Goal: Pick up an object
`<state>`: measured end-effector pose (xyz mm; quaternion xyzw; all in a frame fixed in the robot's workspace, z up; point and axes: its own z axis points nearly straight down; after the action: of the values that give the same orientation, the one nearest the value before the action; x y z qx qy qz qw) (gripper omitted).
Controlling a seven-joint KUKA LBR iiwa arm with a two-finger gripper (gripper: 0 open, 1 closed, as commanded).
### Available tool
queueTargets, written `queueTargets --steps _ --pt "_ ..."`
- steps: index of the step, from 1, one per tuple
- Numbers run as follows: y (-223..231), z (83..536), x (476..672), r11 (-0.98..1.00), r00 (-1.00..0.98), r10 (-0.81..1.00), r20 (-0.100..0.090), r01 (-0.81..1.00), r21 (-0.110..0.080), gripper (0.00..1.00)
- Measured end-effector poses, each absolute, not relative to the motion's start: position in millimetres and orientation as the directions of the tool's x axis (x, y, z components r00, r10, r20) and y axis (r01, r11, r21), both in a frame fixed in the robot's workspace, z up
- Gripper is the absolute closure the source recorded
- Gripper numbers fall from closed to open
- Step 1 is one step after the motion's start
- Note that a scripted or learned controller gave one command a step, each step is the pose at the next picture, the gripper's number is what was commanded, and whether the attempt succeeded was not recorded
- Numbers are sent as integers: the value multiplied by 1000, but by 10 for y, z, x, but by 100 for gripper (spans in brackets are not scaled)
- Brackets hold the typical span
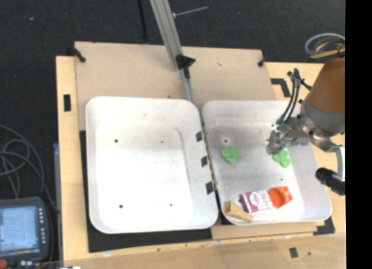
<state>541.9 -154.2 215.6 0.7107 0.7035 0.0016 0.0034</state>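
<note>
The right bin (250, 117) holds a green piece (231, 155) near its middle. A second green piece (283, 158) lies toward its right side. A purple and white carton with an orange end (264, 199) lies near the front, with a tan piece (237, 210) at the front left corner. My gripper (278, 144) hangs low over the right side of this bin, just above and left of the second green piece. Seen from above, its fingers are hidden by the wrist.
The left bin (145, 163) sits beside the right one, with black clips (204, 160) along the shared edge. A metal pole (168, 29) rises from the bench at the back. A screen (23, 227) stands at the lower left, off the bench.
</note>
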Motion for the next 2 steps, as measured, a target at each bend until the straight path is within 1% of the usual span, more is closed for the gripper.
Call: queueTargets --steps 1,2 --pt "-1557 2438 5435 2 -2 1000 -2 1000 6 100" --pt "-1081 2541 5629 7 -7 1000 1 1000 3 100"
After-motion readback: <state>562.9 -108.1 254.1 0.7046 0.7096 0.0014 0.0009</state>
